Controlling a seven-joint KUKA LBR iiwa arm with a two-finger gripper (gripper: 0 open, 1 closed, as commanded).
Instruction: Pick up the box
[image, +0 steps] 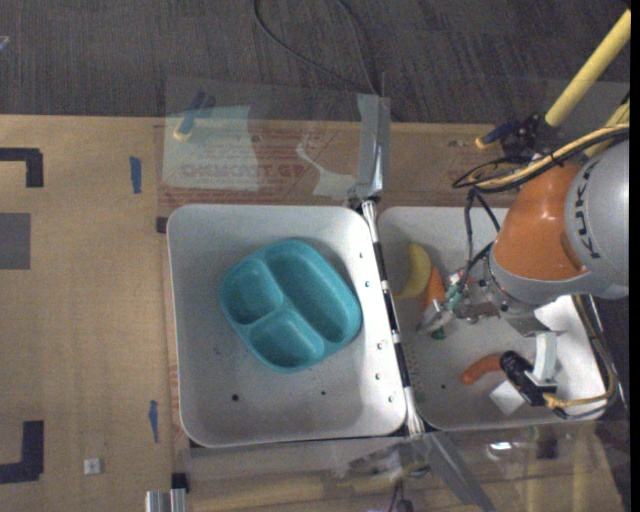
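My gripper (440, 322) hangs low over the left-middle of the right bin (450, 412), with the grey and orange arm (545, 235) reaching in from the right. No thing shows between its tips. A bright white flat shape (562, 318), perhaps the box, pokes out from under the arm at the bin's right side. A small white corner (505, 398) also lies near the bin's front wall. Much of the right bin's far and right part is hidden by the arm.
A yellow banana-like piece (415, 270) and an orange carrot-like piece (436, 288) lie just beyond the gripper. A second orange piece (480, 368) lies toward the front. The left bin (200, 400) holds a teal divided plate (290, 303).
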